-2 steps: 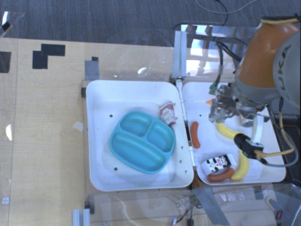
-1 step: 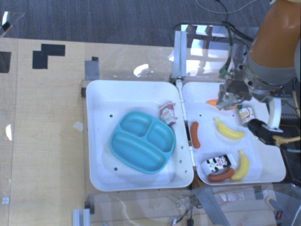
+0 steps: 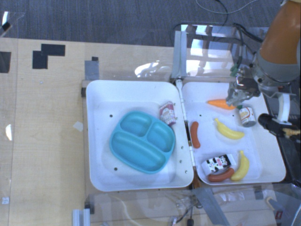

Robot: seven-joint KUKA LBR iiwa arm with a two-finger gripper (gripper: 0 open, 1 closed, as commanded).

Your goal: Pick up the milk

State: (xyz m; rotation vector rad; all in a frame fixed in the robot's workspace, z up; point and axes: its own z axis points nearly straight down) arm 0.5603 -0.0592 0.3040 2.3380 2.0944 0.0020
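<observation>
Fingers (image 3: 233, 99) of the gripper low over the right bin (image 3: 277, 171), tips just at the blunt end of the carrot (image 3: 220, 104); spread or pressed together: cannot tell from this slant. Nothing seen between them. Just at 4 o'clock from the tips, a small can (image 3: 246, 116) lying tilted. At 6 o'clock, a banana (image 3: 229, 130). Further toward 7 o'clock, a red sausage (image 3: 194, 134) near the bin's left wall.

Milk carton (image 3: 218, 163), cow-patterned, lying flat near the front rim of the right bin, well apart from the fingers at roughly 6 o'clock. Crowded there: a second sausage (image 3: 220, 174) touching its front side, a second banana (image 3: 241, 166) just beside it at 3 o'clock. Open white floor at its 9 o'clock and 12 o'clock sides.

Left bin (image 3: 96, 140) holding a blue divided plate (image 3: 142, 141), with a small wrapped packet (image 3: 168, 113) at the plate's 1 o'clock, close to the wall shared by the bins. Wooden tabletop (image 3: 42, 140) stretching open at 9 o'clock of both bins.
</observation>
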